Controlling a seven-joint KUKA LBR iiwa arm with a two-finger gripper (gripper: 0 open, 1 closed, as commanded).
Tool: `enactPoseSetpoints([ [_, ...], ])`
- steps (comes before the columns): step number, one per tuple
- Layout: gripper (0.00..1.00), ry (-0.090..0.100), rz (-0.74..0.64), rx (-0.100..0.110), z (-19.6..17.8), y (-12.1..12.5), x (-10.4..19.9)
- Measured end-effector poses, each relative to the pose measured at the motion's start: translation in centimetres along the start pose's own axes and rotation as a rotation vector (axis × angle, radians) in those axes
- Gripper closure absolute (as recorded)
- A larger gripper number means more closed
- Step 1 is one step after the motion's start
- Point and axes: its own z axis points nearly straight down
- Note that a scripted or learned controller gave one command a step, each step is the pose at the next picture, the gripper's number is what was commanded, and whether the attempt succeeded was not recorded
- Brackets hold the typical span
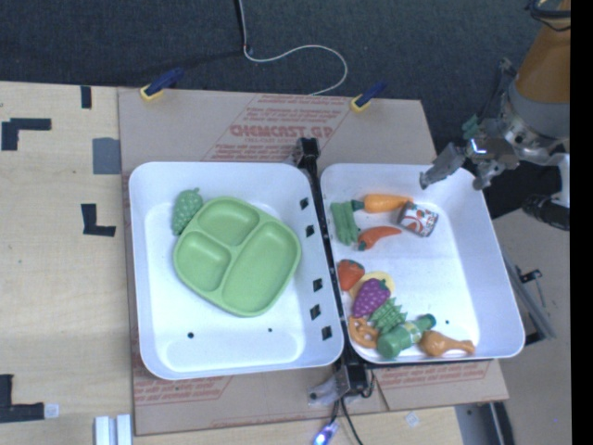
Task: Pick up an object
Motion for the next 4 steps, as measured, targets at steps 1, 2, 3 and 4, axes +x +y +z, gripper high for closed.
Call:
enactPoseSetpoints([
  [1,0.00,-0.001,-0.004,-0.015,-12.8,-4.2,4.1],
  [2,0.00,-0.004,0.000,-0.020,-28.4,-9.9,3.3],
  [3,1.00,-0.003,-0.001,-0.002,-28.3,-9.6,3.5],
  [4,1.00,-0.001,0.005,0.000,-27.2,-12.3,-2.0],
])
